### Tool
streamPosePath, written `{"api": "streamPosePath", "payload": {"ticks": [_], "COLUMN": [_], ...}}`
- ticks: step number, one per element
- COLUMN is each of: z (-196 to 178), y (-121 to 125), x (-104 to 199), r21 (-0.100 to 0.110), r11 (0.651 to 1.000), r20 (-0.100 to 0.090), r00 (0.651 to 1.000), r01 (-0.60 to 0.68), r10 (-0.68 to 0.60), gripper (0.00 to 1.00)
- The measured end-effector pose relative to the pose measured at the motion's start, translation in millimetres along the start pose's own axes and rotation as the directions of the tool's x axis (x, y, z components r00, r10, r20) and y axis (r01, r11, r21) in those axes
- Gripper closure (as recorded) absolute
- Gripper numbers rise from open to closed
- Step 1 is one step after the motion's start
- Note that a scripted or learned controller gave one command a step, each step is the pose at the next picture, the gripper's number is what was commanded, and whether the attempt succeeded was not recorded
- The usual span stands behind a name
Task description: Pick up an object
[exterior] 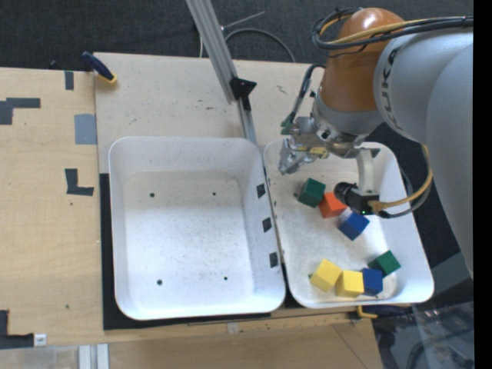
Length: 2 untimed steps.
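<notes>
A pale wooden bench (pixel 46 229) is sitting under the camera, with dark floor lying beyond its far edge and grey tape marks showing near its left edge. A slanted metal rail (pixel 219 52) is running down from the top toward the gap between the two bins. A small blue and yellow clamp (pixel 98 66) is lying near the bench's far left corner.

The left bin (pixel 138 298) is taking up the middle of the bench. The right bin (pixel 419 283) is sitting just beside it, their long walls touching or nearly so.

Blocks are lying in the right bin. A dark green block (pixel 311 193) is resting toward the far left part of the bin, with an orange block (pixel 332 204) touching it on the right. A blue block (pixel 353 225) is sitting just beside the orange one, toward the near edge. Along the near edge, two yellow blocks (pixel 326 274) are lying side by side, with another blue block (pixel 373 280) touching the second yellow one and a smaller green block (pixel 387 263) just beyond it.

The grey arm (pixel 430 91), with its orange band (pixel 361 60), is reaching in from the right. The gripper (pixel 290 160) is hanging over the far left corner of the right bin, near the dark green block but apart from it. Nothing is showing between its fingers; I cannot tell how wide they are standing.
</notes>
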<state>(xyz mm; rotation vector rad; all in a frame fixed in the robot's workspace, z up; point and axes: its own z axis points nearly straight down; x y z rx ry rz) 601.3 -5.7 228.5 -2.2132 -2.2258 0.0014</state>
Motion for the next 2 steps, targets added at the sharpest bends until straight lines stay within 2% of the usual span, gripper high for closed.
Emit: {"api": "streamPosePath", "payload": {"ticks": [1,2], "z": [-9.5,-0.4], "y": [-21.2,-38.0], "x": [55.6,97.9], "r21": [0.0,0.001], "r11": [1.0,1.0], "r20": [-0.001,0.001], "r00": [1.0,1.0], "r01": [0.002,0.0], "r10": [-0.002,0.0], "gripper": [1.0,1.0]}}
